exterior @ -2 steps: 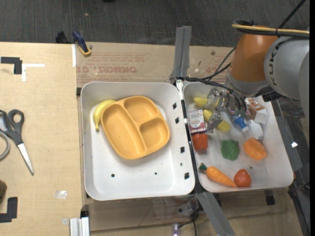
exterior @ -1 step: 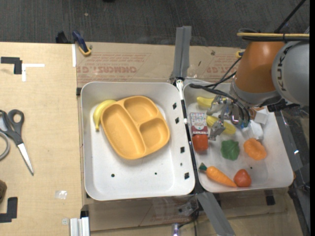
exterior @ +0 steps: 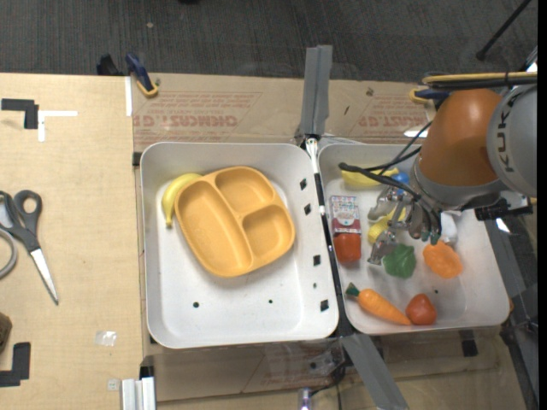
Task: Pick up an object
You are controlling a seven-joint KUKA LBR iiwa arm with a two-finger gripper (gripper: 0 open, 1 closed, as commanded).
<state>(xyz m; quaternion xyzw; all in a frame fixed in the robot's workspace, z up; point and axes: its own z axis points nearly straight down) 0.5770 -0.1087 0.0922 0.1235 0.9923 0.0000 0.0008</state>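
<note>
Nothing lifted yet: gripper (exterior: 395, 239) low in right bin (exterior: 479, 314), just above green toy (exterior: 399, 261) beside orange one (exterior: 443, 260). Finger state impossible to tell. Grasp and lift left.

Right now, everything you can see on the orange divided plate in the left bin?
The divided plate is orange-yellow, looks like matte plastic, with rounded corners and three compartments: one long along its left side and two smaller on the right. It lies flat and right side up, turned at a slant, in the upper middle of the left bin. Nothing lies in its compartments. A yellow banana curves along its upper-left rim, partly tucked under or against it; I cannot tell which.
</note>
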